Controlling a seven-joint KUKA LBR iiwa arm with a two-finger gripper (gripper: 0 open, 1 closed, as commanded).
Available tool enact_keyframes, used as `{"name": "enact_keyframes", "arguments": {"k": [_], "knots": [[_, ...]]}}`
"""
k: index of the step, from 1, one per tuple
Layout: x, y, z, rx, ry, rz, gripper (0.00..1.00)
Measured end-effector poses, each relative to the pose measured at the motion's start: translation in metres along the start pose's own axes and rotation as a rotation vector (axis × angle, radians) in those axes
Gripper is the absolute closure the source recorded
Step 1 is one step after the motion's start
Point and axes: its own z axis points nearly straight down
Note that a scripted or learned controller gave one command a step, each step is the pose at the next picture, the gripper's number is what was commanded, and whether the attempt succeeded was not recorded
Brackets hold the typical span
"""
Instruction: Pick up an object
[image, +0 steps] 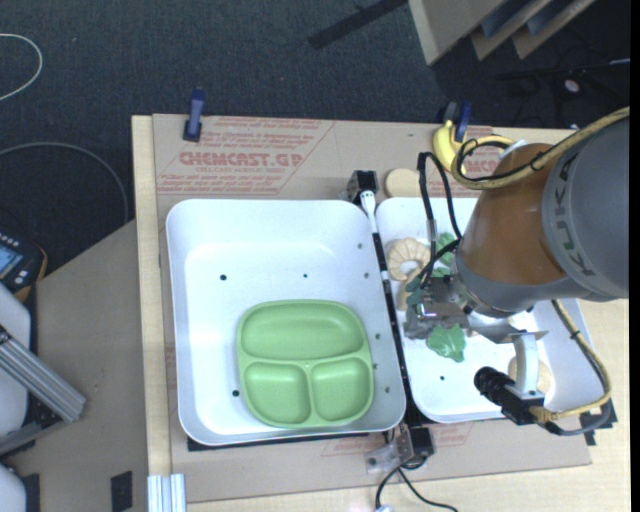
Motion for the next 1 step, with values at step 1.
{"name": "enact_keyframes", "arguments": {"k": [1], "knots": [[-0.0026,0.0037,-0.0138,-0.013,-0.004,0.003,1.00]]}}
